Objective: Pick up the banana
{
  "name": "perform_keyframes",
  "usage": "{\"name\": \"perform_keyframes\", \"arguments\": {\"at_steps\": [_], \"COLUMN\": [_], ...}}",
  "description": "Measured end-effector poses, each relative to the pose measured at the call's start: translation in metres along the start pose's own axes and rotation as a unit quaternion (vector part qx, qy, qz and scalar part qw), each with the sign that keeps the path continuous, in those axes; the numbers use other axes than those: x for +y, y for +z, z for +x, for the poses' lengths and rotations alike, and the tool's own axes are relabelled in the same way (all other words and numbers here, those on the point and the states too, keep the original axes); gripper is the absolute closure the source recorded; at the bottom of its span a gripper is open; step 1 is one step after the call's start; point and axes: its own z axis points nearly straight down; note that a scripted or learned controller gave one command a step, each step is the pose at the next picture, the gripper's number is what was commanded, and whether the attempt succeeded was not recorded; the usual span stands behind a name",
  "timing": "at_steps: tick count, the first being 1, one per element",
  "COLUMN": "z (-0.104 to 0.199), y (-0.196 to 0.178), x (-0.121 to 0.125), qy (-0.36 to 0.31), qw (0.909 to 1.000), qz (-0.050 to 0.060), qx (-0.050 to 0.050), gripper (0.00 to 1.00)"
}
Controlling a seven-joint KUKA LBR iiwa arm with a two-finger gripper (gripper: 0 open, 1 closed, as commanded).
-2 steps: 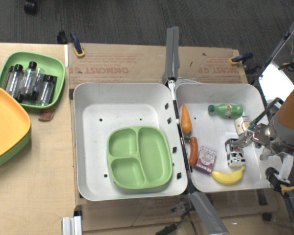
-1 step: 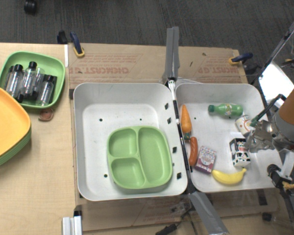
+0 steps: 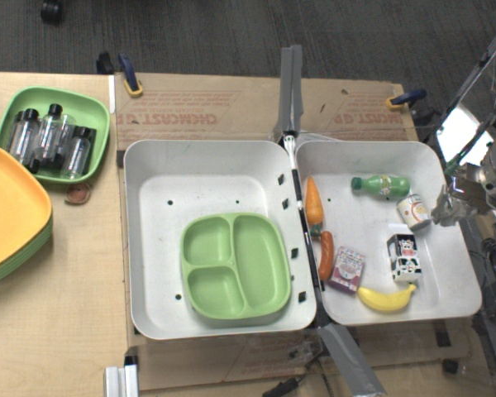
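Eyeing the banana [image 3: 387,298], lying loose nr the right bin's [image 3: 461,292] front wall w/ room to grab, we see the gripper [image 3: 446,208] well apart by the far-side rim; can't tell claw state.

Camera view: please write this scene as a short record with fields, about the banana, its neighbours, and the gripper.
target: banana, lying flat near the front edge of the right bin
nearest items: small milk carton just behind it, pink packet to its left
other items in right bin: green bottle, carrot, sausage, small cup
left bin: green divided tray
gripper: gripper at the right rim of the right bin, apart from the banana
banana status: not picked up
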Motion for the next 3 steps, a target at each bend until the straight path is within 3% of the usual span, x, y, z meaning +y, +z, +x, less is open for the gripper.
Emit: {"name": "perform_keyframes", "arguments": {"at_steps": [1,3], "z": [0.016,0.028], "y": [-0.051,-0.077], "x": [0.056,0.116], "qy": [-0.119,-0.169], "qw": [0.9929,0.9857], "qz": [-0.001,-0.001], "qx": [0.0,0.0], "gripper": [1.0,1.0]}}
